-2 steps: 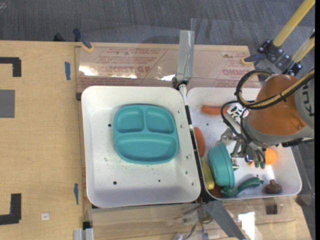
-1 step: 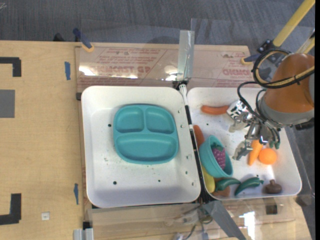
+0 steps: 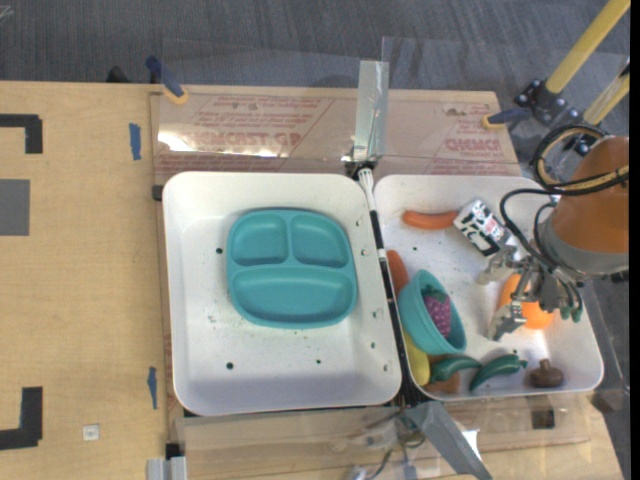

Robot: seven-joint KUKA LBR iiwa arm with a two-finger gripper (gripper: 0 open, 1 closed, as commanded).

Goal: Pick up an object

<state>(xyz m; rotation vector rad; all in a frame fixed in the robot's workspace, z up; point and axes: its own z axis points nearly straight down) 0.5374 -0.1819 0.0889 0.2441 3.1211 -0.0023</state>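
- Small orange rounded object, likely a plastic toy fruit: sits in the right white bin, near its right edge, directly under the gripper. Judged the pick target because the fingers are closest to it.
- Handling, as a guess: light, stiff, smooth, so it may roll or squirt out of a pinch. Best hold is across its widest part, fingers low.
- Gripper state: can't tell. Finger gap is lost against the orange object and wrist cabling.
- Contact: gripper overlaps the orange object in this view; touching or hovering above is unclear.
- Clutter nearby: teal plastic bowl tipped on its side with something magenta inside, toward the bin's left edge; dark green curved piece and small brown lump along the near edge; orange carrot-shaped toy and black-and-white crumpled item by the far edge.
- Left white bin: teal three-compartment plastic plate at centre.
- Hidden: the orange object's full outline, covered by the arm.
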